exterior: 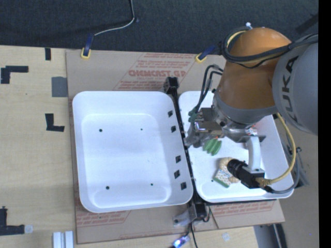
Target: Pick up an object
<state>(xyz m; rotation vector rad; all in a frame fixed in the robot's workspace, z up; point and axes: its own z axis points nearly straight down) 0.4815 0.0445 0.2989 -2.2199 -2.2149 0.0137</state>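
Where visible — jaws over green object

We see a brown cardboard sheet with red lettering lying on the pale wooden bench. Beyond it, we see a dark grey carpet crossed by a thin white cable.
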